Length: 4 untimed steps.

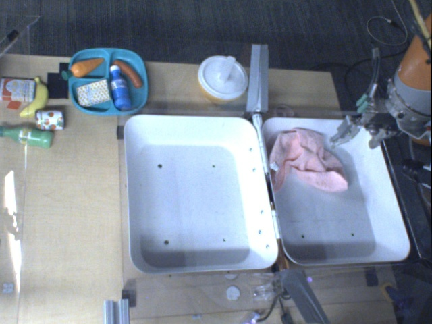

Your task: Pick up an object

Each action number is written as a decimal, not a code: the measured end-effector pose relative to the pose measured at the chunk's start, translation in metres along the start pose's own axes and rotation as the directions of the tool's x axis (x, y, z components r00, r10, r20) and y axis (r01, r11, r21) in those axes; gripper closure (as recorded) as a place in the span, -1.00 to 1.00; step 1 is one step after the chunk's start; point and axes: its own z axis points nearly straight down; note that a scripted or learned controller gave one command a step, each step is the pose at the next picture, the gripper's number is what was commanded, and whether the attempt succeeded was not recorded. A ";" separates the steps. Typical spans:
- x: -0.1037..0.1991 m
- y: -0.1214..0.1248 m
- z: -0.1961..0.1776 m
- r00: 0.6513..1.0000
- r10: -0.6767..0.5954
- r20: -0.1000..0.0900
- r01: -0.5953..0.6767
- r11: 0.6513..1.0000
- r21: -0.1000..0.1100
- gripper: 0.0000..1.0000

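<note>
Hovering over the far right corner of the right bin (395,245), the claw (356,132) has its two fingers spread with nothing between them; the step in hand looks like the approach, no grasp yet made; the pink cloth (307,160) lies crumpled in that bin, near the claw, to its left and slightly nearer the camera; the next move calls for shifting over the cloth, descending, then pinching a raised fold.

Fixed overhead camera, slanting down on two bins (196,130)
</note>
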 end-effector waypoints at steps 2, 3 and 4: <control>-0.004 0.002 0.167 1.000 0.004 0.000 -0.004 1.000 0.002 -1.00; 0.017 0.026 0.190 0.994 -0.110 0.004 0.110 0.994 -0.011 -1.00; 0.078 -0.010 0.095 0.977 -0.215 0.000 0.215 0.977 -0.004 -1.00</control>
